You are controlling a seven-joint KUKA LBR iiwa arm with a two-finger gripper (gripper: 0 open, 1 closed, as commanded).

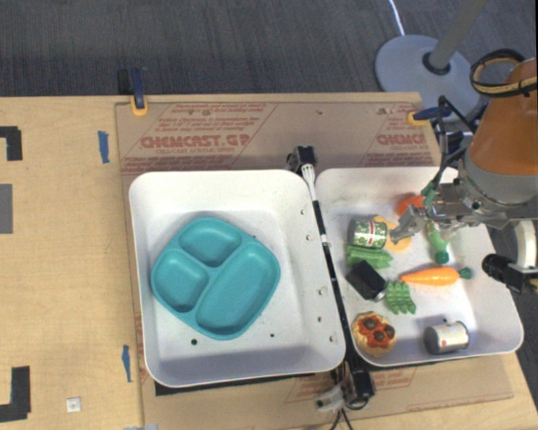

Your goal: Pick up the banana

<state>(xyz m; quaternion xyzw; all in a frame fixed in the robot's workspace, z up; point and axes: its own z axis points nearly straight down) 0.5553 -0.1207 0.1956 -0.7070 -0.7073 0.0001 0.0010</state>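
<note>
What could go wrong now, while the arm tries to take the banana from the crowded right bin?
1. The small yellow banana lies tight between the green-labelled can and the tool, so the tool may close on the can or knock it instead.
2. The plastic orange carrot and black block lie just below, so a push could scatter them.
3. The grey arm hides part of the banana, so aim looks uncertain.

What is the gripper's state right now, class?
Gripper: cannot be told; it sits low over the right bin, beside the can.
</note>
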